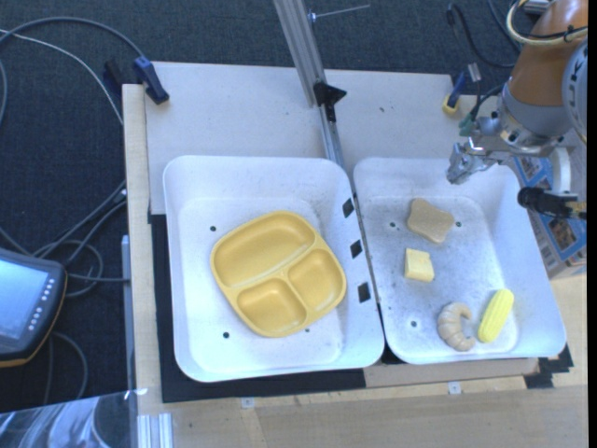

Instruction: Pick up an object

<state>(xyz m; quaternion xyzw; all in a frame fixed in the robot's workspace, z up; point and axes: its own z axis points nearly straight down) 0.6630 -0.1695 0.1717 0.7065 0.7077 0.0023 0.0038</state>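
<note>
The right bin (522, 241) holds a tan bread slice (430, 219), a yellow cheese cube (419, 265), a pale croissant-like piece (456, 326) and a yellow corn cob (495, 315). My gripper (463, 164) hangs over the bin's far rim, up and right of the bread slice, with nothing seen between its fingers. The arm with its orange band (550, 59) comes in from the upper right.
The left bin (187, 250) holds a yellow three-compartment plate (277, 273). A metal pole (297, 31) slants down to the gap between the bins. Cables and a tablet (23, 306) lie on the floor at the left. Clamps sit at the bench's far corners.
</note>
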